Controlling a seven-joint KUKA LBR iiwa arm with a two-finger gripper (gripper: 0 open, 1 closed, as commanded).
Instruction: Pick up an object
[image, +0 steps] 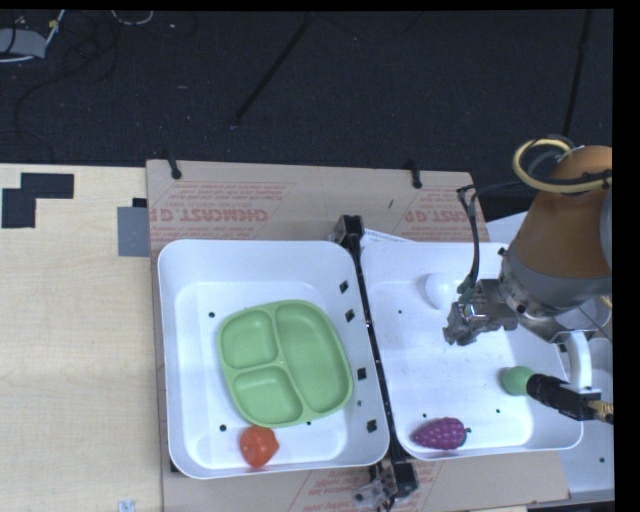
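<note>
In the right bin (420, 400) lie a white ball (438, 289) near the back, a purple bunch of grapes (440, 433) at the front edge, and a green round thing (517, 380) at the right, partly hidden by the arm. My gripper (463, 325) hangs over the middle of the right bin, just right of and in front of the white ball. Nothing shows between its fingers. The left bin (190, 330) holds a green divided plate (285, 362) and a red-orange object (258, 446) at its front.
A black divider (362, 335) runs between the two bins. Brown cardboard (300, 205) lies under and behind them. Bare white floor of the right bin lies between the gripper and the grapes.
</note>
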